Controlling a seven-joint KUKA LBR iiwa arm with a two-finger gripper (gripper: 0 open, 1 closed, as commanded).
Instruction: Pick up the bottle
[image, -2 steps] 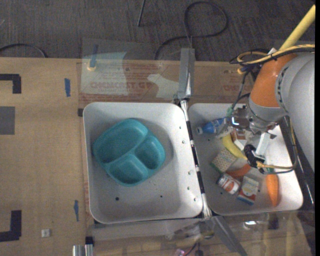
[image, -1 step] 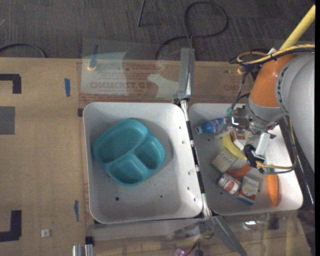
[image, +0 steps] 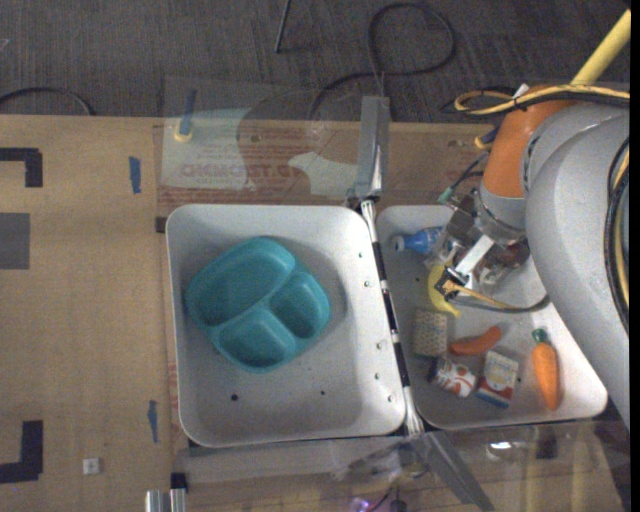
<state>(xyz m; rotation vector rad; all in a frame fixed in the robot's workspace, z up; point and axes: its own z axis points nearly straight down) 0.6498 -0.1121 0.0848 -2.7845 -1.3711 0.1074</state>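
Clutter risks a wrong grab: gripper (image: 470, 262), jaw state untellable, hovers between bottle (image: 420, 240) and banana (image: 441, 290).

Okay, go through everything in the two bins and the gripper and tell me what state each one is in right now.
Teal divided plate: upright in the left bin.
Bottle: on its side at the back of the right bin, not held.
Banana: lying below the gripper.
Carrot: lying flat, leaf end toward the back.
Gripper: low over the right bin, beside the bottle.
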